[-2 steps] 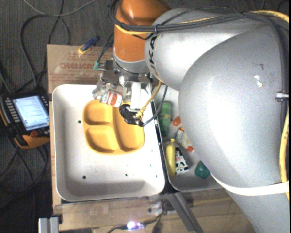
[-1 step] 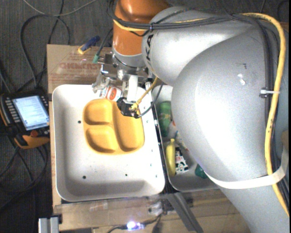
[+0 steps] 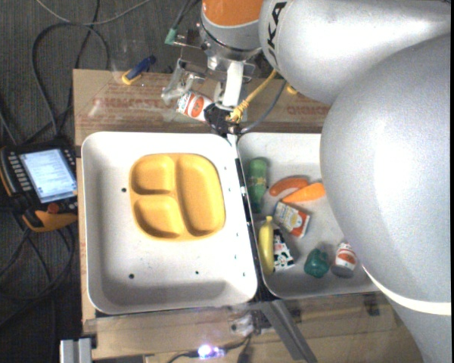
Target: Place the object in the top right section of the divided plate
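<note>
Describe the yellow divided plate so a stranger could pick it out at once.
Look at the left white bin, the one away from the arm. The divided plate lies flat in its upper middle. It is the sole thing in that bin, yellow, with rounded corners and three sunken sections; the toy foods all lie in the right bin.

The divided plate [image 3: 178,196] looked like smooth yellow plastic with a soft sheen; the left bin [image 3: 106,263] looked like matt white plastic, faintly speckled; the arm [image 3: 378,89] had a smooth grey shell with a satin finish, and its orange band [image 3: 231,6] looked glossy; the bench top [image 3: 129,104] looked like dull brown cardboard or wood with faded print; the floor [image 3: 30,51] looked like rough dark carpet; the handheld pendant [image 3: 41,176] had a glassy, shining screen.
</note>
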Motion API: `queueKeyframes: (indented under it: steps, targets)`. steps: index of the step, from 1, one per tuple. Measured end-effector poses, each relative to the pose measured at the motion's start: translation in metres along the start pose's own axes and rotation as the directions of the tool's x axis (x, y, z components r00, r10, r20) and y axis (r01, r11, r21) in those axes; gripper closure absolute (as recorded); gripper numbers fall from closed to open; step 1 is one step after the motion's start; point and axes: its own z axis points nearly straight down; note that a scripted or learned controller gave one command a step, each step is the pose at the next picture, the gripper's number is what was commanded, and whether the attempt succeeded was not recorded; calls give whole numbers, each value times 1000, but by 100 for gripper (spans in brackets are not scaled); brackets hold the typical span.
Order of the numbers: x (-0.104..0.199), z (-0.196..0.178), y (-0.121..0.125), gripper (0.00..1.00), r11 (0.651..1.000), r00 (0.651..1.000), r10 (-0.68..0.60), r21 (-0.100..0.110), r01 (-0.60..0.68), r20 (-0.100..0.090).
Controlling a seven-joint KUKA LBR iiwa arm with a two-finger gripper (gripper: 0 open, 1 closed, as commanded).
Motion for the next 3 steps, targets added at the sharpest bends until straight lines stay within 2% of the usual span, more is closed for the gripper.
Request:
queueKeyframes:
  steps: [1,2,3]
  targets:
    - [25,32,-91,100,965,965,263,4,-263,0]
    - [-1,78,-38,100,958,958,288,2,-288,3]
    - [40,100,-17,100,989,989,148,0,-148,2]
